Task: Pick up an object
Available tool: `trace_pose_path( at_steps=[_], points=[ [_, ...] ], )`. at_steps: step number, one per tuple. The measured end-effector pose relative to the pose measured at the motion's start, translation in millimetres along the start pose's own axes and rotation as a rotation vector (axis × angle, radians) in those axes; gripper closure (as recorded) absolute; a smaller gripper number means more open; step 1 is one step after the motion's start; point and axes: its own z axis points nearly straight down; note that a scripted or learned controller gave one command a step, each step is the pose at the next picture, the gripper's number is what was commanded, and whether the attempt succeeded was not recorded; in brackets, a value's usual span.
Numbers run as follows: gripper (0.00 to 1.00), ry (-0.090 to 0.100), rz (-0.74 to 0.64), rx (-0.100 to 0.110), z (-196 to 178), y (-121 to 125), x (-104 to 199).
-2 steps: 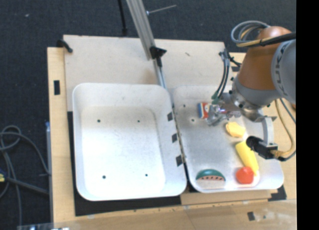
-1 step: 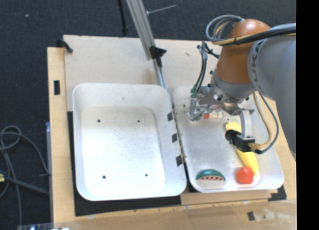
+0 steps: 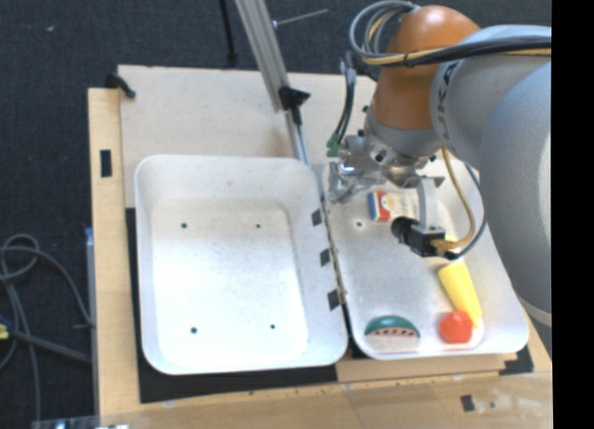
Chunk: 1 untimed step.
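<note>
With its grip state impossible to tell, the gripper [image 3: 357, 175] should centre over the carton [image 3: 391, 204] just beside it before closing.

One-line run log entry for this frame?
arm: over right bin | end effector: near small box | unpicked: yellow object, orange ball, watermelon slice

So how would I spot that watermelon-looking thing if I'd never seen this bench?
Take the right-hand bin of the two white ones and follow its near edge. At the left end sits the watermelon slice, a half-round with a green rim over red. Its neighbours, an orange ball and a yellow piece, are single-coloured.
</note>
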Motion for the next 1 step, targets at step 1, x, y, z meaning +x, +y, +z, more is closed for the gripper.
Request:
trace_pose_path(
  at_steps=[1],
  points=[
    [1.0, 0.001, 0.0, 0.0, -14.2, 27.7, 47.0]
  ],
)
